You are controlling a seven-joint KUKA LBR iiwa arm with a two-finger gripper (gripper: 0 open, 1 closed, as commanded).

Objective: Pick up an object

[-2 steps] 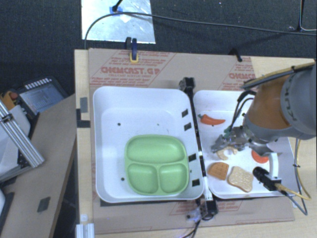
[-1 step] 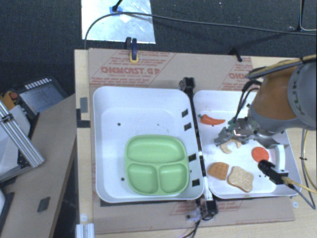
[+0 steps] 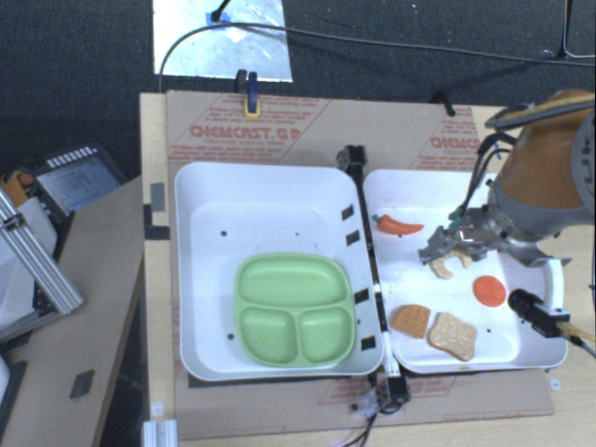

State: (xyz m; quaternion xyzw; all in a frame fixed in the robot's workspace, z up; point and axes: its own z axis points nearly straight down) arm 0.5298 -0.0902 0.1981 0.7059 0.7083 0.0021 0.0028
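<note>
The arm (image 3: 549, 170) reaches in from the right over the right bin (image 3: 410, 194). Its gripper (image 3: 440, 251) hangs low near the middle of that bin, just above a small pale curved piece (image 3: 443, 267) that lies on the bin floor. Whether the fingers are spread or pressed together I cannot tell; the metal parts blur into each other, and nothing can be made out between them.

Taking the gripper as the mark: a red-orange pepper (image 3: 399, 224) lies up and to the left of it, near the divider between the bins. A round red slice (image 3: 490, 291) sits down and to the right, just beside the pale piece. Further down, toward the near wall, rest a round brown biscuit (image 3: 410, 320) and a slice of toast (image 3: 453, 335), close together.

Well to the left of the gripper, the left bin (image 3: 214, 203) holds a green divided plate (image 3: 294, 307) with three compartments, lying flat in its lower half.
</note>
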